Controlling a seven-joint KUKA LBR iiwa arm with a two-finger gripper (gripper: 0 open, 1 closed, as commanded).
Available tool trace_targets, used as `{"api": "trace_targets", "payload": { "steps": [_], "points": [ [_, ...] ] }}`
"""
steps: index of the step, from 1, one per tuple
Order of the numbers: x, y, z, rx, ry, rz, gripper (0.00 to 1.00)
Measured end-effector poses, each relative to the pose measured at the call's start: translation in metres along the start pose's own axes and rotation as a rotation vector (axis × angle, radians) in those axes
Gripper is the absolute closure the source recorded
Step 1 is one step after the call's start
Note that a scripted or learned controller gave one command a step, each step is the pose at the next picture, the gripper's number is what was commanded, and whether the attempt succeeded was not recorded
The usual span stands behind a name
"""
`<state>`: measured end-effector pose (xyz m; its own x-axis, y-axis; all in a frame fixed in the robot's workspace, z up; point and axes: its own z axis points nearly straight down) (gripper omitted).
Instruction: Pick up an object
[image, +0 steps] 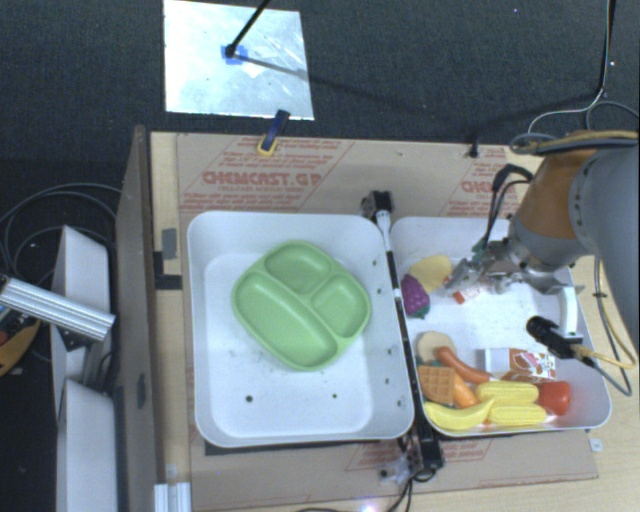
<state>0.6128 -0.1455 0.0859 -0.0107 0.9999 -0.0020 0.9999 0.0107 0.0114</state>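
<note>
The arm reaches in from the right, and its gripper (470, 278) is low over the far part of the right bin (590, 405). Whether it is wide or narrow, one cannot tell. Just left of it lie a yellow piece (432, 268) and a purple toy (414, 297). In the near part of this bin are a banana (455, 418), a corn cob (512, 392), a carrot (462, 363) and a red tomato (556, 397). The left bin (215, 400) contains a green divided plate (300, 304).

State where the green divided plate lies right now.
The green divided plate lies in the left white bin, near its middle, left of the divider between the bins and away from the toy food in the right white bin.
</note>
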Motion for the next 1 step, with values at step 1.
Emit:
{"api": "trace_targets", "payload": {
  "steps": [1],
  "points": [
    [-0.0077,-0.0333,0.0014,0.012,0.001,0.01,0.0]
  ]
}}
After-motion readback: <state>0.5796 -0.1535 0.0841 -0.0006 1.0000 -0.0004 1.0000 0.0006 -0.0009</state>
